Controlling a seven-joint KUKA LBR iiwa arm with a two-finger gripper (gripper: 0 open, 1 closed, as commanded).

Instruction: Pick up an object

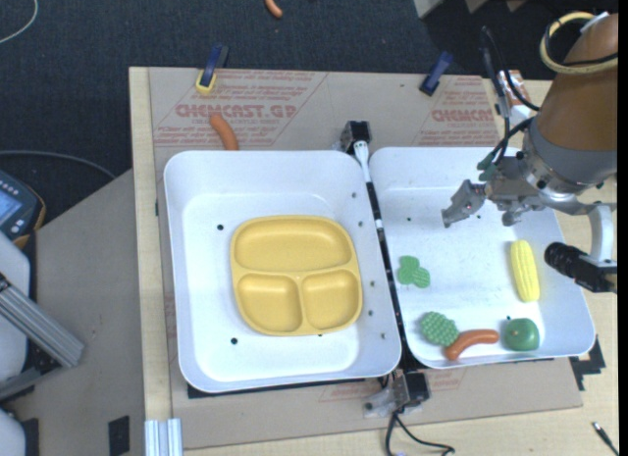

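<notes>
The right bin [432, 175] holds several toy foods. A yellow corn cob [525, 270] lies at its right side, and a small green broccoli piece [413, 273] sits near its left wall. Along the front edge are a bumpy green vegetable [438, 327], an orange sausage [471, 342] and a round green fruit [521, 333]. My gripper [482, 213] hangs over the back half of this bin, above bare white floor. It is open, with nothing between its fingers. The corn lies in front of it and to the right.
The left bin [196, 248] holds a yellow divided plate [294, 275]. A loose orange sausage [224, 131] lies on the bench board behind the left bin, and another [273, 2] on the dark floor beyond. Clamps [208, 70] sit on the board's back edge.
</notes>
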